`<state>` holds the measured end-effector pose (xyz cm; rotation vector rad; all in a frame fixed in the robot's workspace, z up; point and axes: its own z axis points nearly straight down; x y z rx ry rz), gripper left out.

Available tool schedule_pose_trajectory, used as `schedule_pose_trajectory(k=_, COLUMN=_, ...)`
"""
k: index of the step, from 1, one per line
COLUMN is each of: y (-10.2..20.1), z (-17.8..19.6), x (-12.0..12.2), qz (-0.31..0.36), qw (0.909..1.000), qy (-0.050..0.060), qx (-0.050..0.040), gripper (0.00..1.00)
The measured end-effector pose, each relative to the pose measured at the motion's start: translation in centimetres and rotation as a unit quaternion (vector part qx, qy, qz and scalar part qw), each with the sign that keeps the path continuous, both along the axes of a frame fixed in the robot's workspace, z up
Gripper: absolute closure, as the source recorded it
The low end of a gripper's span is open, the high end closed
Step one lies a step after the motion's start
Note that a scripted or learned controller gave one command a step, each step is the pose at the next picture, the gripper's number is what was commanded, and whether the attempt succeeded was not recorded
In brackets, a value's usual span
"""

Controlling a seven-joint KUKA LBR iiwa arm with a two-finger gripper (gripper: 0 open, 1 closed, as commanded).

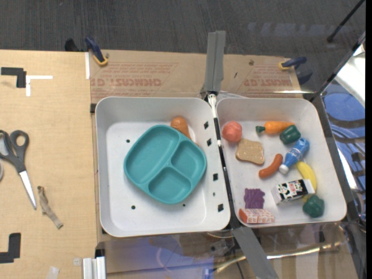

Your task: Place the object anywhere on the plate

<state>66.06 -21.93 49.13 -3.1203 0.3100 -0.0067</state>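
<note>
Found teal plate (165,164) lying in left bin (110,202). Noted orange object (179,124) at its far rim, off the plate. Could not tell claw's state or hold.

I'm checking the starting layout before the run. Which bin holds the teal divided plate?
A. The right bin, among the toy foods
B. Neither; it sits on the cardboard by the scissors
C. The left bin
C. The teal plate lies in the left bin, while the toy foods fill the right bin.
</note>
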Motion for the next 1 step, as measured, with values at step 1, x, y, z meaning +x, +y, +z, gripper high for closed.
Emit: schedule_pose_trajectory(k=1, y=0.33, z=0.85, x=0.21, qz=0.002, qw=1.0, qy=-0.003, qx=0.0033, gripper=1.0)
